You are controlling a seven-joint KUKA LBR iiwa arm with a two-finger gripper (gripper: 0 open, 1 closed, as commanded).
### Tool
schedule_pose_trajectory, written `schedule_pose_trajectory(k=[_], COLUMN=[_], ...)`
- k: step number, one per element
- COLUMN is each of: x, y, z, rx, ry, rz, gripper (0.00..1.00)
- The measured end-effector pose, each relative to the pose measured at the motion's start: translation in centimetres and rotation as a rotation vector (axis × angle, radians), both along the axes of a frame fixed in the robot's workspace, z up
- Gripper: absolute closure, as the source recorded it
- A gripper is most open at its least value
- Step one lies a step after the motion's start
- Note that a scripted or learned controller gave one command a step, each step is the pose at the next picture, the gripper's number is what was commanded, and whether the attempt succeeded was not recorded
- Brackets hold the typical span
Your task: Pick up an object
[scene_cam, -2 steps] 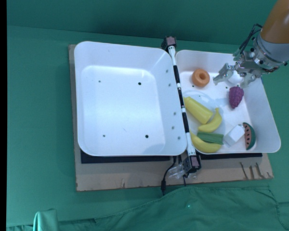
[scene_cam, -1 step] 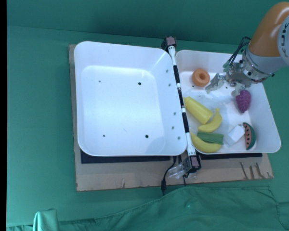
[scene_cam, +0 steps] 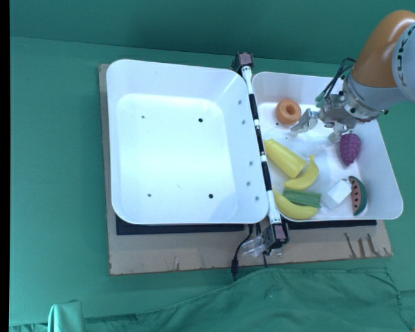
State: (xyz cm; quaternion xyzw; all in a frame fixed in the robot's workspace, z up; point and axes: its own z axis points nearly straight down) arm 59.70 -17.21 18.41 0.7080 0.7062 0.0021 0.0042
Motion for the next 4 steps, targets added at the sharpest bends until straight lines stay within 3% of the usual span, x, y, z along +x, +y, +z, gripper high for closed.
schedule_pose_trajectory(k=[1,2,4], x=[0.2,0.1,0.1], y=[-0.3,-0.6,-1.4], z=[1.5,6.2,19.7], rx=[-0.006,-0.001,-0.002], ry=[-0.014,-0.001,-0.004], rz=[-0.004,0.000,0.000], gripper=[1.00,1.00,1.00])
